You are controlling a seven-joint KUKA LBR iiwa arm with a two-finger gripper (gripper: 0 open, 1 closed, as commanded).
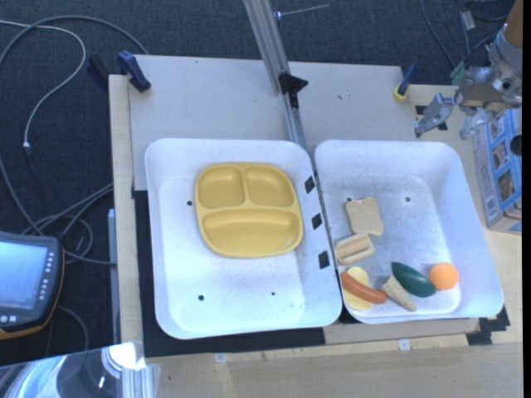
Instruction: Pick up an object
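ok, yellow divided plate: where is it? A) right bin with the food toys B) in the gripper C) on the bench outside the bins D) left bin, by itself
D: the yellow divided plate lies flat in the left bin, while the toy foods such as the bread slice and the orange sit in the right bin.

A single fixed camera looks down from above the bench (249, 98) at a slant, far enough back to take in both white bins: the left bin (174, 247) and the right bin (465, 222) lie side by side across the middle. Dark carpet (66, 98) borders the top and left, and the arm (506, 56) enters at upper right.
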